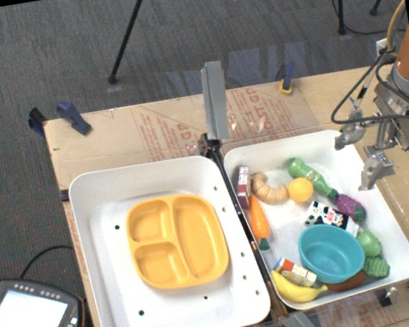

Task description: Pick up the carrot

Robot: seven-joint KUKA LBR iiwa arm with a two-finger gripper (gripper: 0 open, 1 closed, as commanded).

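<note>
Hovering open and empty over the right bin's far edge, the claw (376,154) should cross to the carrot (258,220), which lies tight against the left wall, and straddle its width.

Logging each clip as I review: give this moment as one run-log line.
task: pick up carrot | carrot: right bin, by left wall | gripper: above bin's right rim, apart from carrot | grasp: not yet made

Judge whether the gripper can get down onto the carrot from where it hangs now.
Probably yes. The carrot lies uncovered against the right bin's left wall, open from above; the gripper hangs at the far rim. The wall and the croissant crowd it.
</note>
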